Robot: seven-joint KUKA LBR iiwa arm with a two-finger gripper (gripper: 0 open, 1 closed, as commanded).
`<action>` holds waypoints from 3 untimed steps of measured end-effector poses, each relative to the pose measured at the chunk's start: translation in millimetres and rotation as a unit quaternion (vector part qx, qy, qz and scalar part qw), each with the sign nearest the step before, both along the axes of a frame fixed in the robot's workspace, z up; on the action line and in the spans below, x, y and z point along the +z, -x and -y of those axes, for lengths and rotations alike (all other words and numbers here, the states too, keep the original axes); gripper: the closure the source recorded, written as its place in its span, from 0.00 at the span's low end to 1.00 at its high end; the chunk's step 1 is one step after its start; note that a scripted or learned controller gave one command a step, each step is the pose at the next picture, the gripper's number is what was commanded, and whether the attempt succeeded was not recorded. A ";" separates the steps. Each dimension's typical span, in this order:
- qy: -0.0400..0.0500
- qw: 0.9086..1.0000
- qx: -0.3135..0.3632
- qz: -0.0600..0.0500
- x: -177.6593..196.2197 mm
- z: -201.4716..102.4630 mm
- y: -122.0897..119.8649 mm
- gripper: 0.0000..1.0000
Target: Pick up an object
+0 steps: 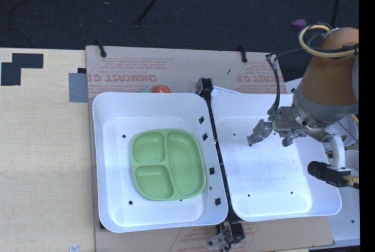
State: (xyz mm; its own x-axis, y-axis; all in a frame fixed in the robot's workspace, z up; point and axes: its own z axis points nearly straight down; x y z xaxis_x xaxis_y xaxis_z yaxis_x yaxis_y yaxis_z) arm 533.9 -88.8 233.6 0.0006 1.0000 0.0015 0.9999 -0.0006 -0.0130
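Over on the far left, pale wooden bench [41, 157] with dark blocks marked on it, and a sheet of printed cardboard [152, 72] lying under the bins. Into the left bin [111, 210] now: a green divided plate [168, 163] sits flat on its floor, three compartments, roughly central, clear of the walls. Just behind that bin's back rim, a small orange-red object [161, 89] peeks out with a touch of green beside it; too hidden to say what it is. A black divider strip [212, 151] runs between the two bins, with clips along it.

Across to the right bin [263, 198], white floor with a few dark specks. The gripper [266, 133] hovers over the upper middle of this bin, pointing leftward, fingers [255, 138] angled down toward the floor. How wide the jaws stand I cannot tell from this angle, and nothing shows between them. Behind it, the grey wrist and the big orange band [331, 69] of the arm come in from the right, a yellow cable [310, 40] looped on top. The plate is well apart from the gripper, one bin over.
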 end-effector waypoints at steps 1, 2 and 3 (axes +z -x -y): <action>0.001 1.000 0.001 0.006 5.5 0.3 -2.3 0.00; 0.000 1.000 0.000 0.002 -48.5 -2.8 8.8 0.00; 0.000 1.000 0.000 0.002 -92.9 -7.3 12.4 0.00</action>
